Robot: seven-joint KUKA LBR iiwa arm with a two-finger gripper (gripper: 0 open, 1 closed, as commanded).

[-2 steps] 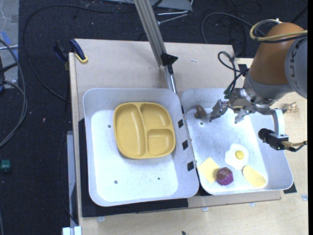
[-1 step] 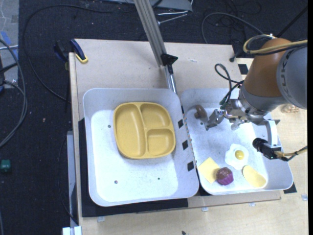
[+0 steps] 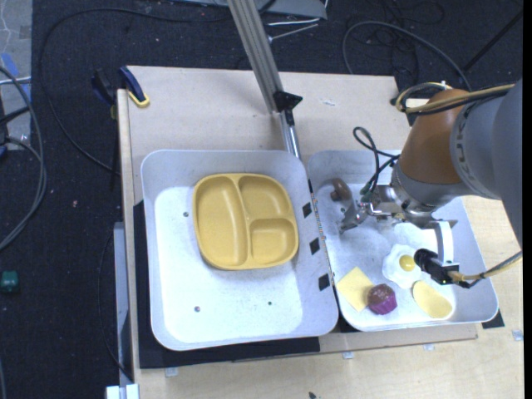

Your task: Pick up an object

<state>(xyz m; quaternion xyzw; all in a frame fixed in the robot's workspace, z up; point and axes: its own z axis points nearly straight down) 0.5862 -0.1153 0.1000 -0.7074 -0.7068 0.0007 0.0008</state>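
From above, you see the arm [image 3: 465,152] reaching in from the right over the right bin [image 3: 478,306], its gripper [image 3: 353,216] low in the upper left part of that bin. The fingers [image 3: 347,221] are too small and blurred for you to tell whether they are apart or together, and you can see nothing between them. A brown object [image 3: 339,190] lies just beside them, toward the bin's top; whether they touch it you cannot tell. Nearer the bin's front edge you have a yellow wedge [image 3: 355,287], a purple object [image 3: 381,298] touching its right side, a fried egg [image 3: 404,263] behind these, and a pale yellow piece [image 3: 432,298] at the right. In the left bin [image 3: 166,306] a yellow tray [image 3: 245,220] with three compartments sits well apart from the gripper. Both bins rest on the bench [image 3: 208,106].
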